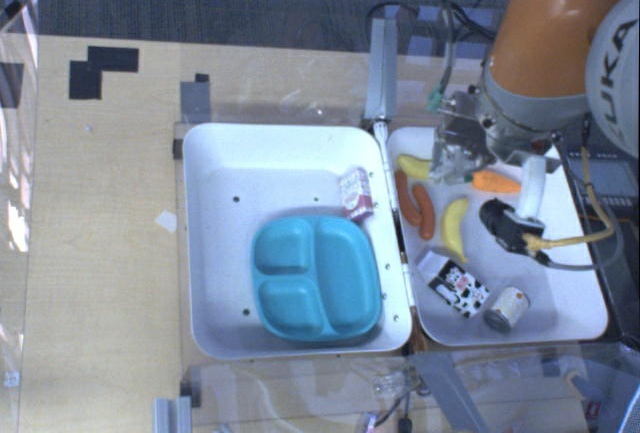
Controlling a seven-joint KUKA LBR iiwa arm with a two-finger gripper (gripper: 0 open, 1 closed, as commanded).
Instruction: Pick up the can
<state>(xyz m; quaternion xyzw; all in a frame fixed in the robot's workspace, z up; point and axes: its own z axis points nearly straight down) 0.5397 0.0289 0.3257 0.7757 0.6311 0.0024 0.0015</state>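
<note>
The can (507, 308) is small and silvery with a pale label, and it lies on its side near the front right corner of the right bin (590, 316). My gripper (452, 161) hangs over the back of that bin, well behind the can and to its left, just right of a yellow banana (412, 164). Nothing shows in its grasp. The arm's big orange and grey body hides the bin's back right corner.
In the right bin also lie a reddish sausage (415, 204), a second banana (455, 227), an orange carrot (496, 183) and a black-and-white box (459, 286) just left of the can. The left bin (215, 221) holds a blue divided plate (315, 277) and a small red-and-white packet (355, 193).
</note>
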